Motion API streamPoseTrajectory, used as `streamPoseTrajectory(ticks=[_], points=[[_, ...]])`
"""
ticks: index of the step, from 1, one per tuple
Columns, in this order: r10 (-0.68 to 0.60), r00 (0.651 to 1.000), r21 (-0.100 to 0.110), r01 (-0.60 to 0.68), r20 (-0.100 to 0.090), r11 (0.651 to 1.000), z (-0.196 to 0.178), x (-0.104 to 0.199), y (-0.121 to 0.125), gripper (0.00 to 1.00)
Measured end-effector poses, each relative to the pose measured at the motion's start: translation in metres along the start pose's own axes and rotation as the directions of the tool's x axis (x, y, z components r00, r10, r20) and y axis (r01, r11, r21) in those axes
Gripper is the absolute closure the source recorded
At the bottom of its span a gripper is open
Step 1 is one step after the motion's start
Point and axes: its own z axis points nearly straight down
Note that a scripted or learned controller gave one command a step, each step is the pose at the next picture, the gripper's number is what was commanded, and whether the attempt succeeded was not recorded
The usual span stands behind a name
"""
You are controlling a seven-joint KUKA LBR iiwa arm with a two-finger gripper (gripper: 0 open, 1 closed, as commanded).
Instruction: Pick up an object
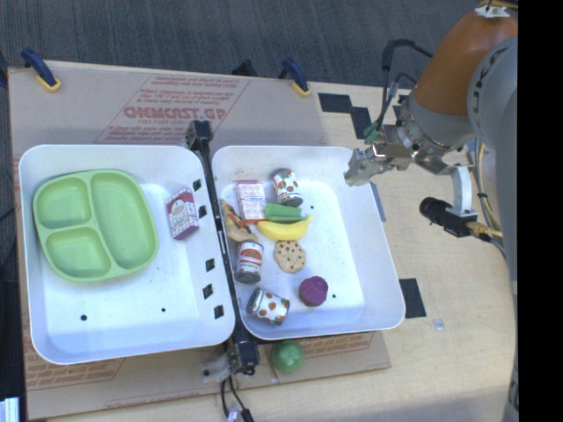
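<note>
The right bin (pixel 369 262) holds a pile of toy food: a yellow banana (pixel 283 229), a green bean pod (pixel 283 211), a cookie (pixel 289 256), a purple plum (pixel 313 290), a pink-and-white box (pixel 251 200) and three small cans (pixel 286 185) (pixel 250 260) (pixel 267 306). My gripper (pixel 359 169) hovers over the right bin's upper right rim, up and to the right of the pile. Nothing shows between its fingers, and their spacing is too small to read.
The left bin (pixel 114 323) carries a green divided plate (pixel 92 225) and a small red box (pixel 182 214). A green ball (pixel 287 356) lies outside the bins at the front edge. Black clips run along the divider between the bins.
</note>
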Motion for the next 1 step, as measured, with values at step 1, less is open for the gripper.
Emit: streamPoseTrajectory(ticks=[1], points=[[0.0,1.0,0.001,0.0,0.0,1.0,0.0002,0.0001,-0.0001,0.0]])
